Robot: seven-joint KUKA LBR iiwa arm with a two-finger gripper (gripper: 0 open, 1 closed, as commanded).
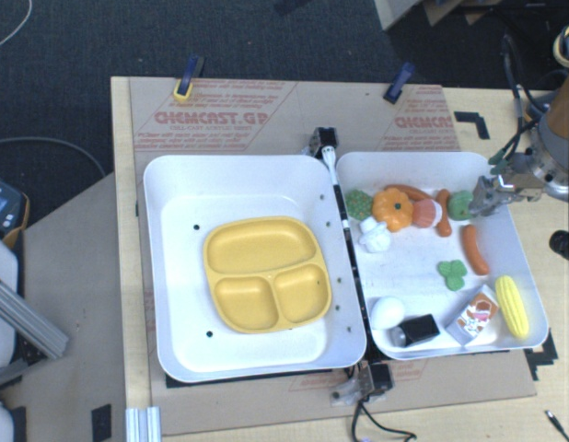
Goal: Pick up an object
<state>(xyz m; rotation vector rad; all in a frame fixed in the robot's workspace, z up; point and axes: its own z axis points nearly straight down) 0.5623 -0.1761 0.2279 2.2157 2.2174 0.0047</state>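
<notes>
The right bin [505, 168] holds several toy foods. An orange pumpkin [393, 207] lies near its back left, with a green leafy piece [359, 203] and a white piece [375, 238] beside it. A thin carrot [443, 213] and a round green piece [459, 205] lie further right. My gripper [487, 196] comes in over the bin's right rim, its tip right next to that green piece. I cannot tell whether it touches it. Nearer the front lie a sausage [476, 250], a small broccoli [452, 273], a corn cob [513, 306], a carton [475, 318], a white egg [388, 312] and a black block [416, 330].
The left bin [174, 247] carries a yellow divided plate [264, 273]. Both bins rest on a brown board [266, 118] held by clamps at the back [187, 78]. Cables hang at the far right [519, 81]. Grey equipment stands at the left edge [13, 311].
</notes>
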